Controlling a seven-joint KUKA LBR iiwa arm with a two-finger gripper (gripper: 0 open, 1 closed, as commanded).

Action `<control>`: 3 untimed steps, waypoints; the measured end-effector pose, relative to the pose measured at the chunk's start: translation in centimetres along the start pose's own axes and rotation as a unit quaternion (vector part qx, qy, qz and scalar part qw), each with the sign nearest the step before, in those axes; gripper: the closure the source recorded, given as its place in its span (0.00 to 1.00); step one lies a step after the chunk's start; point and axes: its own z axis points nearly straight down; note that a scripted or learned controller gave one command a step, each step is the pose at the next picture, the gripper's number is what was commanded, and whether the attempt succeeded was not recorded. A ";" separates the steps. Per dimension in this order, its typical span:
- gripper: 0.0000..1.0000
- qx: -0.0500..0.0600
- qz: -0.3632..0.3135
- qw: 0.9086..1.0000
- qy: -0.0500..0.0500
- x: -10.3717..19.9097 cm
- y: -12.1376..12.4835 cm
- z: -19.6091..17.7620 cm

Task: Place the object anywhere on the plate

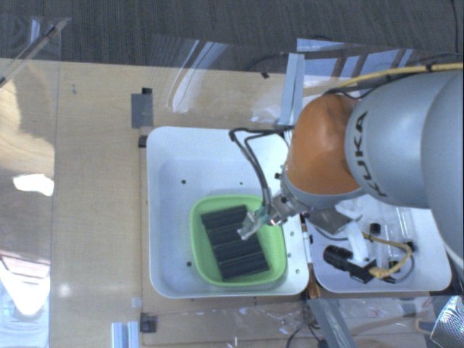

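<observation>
A green plate [198,243] lies in the front half of the left white bin [165,167]. On it rests a black ridged object [230,248], a flat slab of several ribbed segments that runs diagonally from the plate's back left to its front right. My gripper [254,223] hangs low over the object's back right edge, at the end of the grey arm with its orange band [319,151]. Whether it touches the object cannot be made out.
The arm's large grey and orange body covers most of the right white bin [429,268]. The left bin's back half is bare white floor. A grey bracket [142,109] sits on the wooden bench behind the left bin.
</observation>
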 end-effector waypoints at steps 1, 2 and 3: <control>0.00 0.000 -0.034 0.999 -0.001 -6.2 0.8 0.0; 1.00 -0.002 -0.036 0.999 -0.001 -6.2 1.0 -0.9; 1.00 0.001 -0.096 0.995 0.001 -0.6 -0.4 -0.7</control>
